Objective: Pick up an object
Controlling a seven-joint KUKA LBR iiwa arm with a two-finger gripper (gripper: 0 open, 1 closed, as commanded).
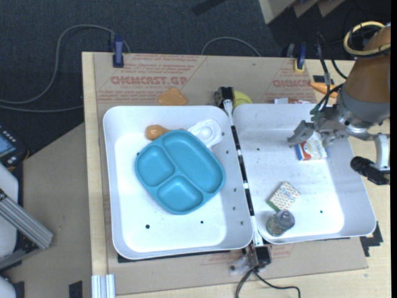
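1. Red-and-white packet (pixel 312 150) lies flat in the right bin (pixel 347 225), upper middle, under the gripper (pixel 315 133)
2. Whether the jaws are apart or together I cannot tell
3. Best to drop straight down, square across its short sides
4. Its long axis seems to run left-right, slightly tilted

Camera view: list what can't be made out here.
- Gripper: open or shut is unclear; the arm's wrist covers it.
- Red-and-blue item: partly under the gripper, identity unclear.
- Orange item: its lower edge hidden by the blue tray.
- Yellow thing: half hidden behind the right bin.
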